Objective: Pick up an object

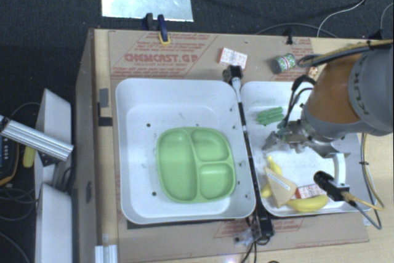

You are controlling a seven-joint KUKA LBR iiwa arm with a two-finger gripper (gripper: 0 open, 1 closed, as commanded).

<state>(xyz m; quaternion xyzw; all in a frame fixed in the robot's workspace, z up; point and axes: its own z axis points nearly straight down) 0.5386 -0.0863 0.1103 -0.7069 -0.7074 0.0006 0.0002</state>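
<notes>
Claw [280, 138] hangs low in the right bin [277, 92]; its state I cannot tell. The banana [308, 203] looks light, smooth; grip across its middle.

One fixed camera looks down aslant on both bins [132, 132].

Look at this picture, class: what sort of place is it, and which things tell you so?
Most likely a robotics lab bench. A grey and orange robot arm reaches over two white bins, one holding a green divided plate, with cables trailing around.
</notes>
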